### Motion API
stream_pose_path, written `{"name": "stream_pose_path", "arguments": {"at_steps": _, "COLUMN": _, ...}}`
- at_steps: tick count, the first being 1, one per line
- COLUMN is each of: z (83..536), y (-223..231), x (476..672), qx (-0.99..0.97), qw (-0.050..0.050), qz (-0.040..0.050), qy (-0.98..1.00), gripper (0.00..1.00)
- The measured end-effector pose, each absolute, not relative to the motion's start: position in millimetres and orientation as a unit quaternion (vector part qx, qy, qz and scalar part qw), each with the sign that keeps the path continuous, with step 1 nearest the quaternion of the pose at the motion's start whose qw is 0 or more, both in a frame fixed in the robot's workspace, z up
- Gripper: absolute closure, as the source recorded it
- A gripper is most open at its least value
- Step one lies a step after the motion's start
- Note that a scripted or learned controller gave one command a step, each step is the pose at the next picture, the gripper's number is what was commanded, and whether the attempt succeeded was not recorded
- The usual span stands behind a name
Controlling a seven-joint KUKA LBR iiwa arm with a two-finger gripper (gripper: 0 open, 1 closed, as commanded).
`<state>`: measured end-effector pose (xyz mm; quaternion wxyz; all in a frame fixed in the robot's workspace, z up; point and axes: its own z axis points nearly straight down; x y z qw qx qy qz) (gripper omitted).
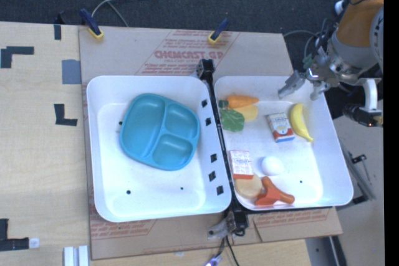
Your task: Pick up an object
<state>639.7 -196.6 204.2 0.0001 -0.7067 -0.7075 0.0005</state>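
Nearest you, at the front of the right bin (330, 152), you see an orange toy piece (273, 194) lying against a tan bread-like slice (248, 186), with a white egg (272, 165) just behind them and a small red-and-white carton (240, 162) to its left near the divider. Further back in that bin, a small boxed item (281, 127) sits just beside a yellow banana (302, 121), which lies lengthwise toward the right wall. Near the divider at the back you find a green leafy piece (232, 119) touching a yellow item (247, 113), with an orange carrot (242, 100) just behind. In the left bin (103, 152) a blue divided plate (159, 131) rests tilted across the middle. At the far right corner the gripper (302, 85) hangs above the right bin's back rim, its two fingers spread apart with nothing between them, well behind the banana and above it.
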Motion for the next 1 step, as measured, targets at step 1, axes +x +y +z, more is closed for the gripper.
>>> {"name": "stream_pose_path", "arguments": {"at_steps": 1, "z": 95.7, "y": -211.5, "x": 615.8, "qx": -0.707, "qw": -0.001, "qz": 0.0002, "qy": -0.708, "gripper": 0.00}}
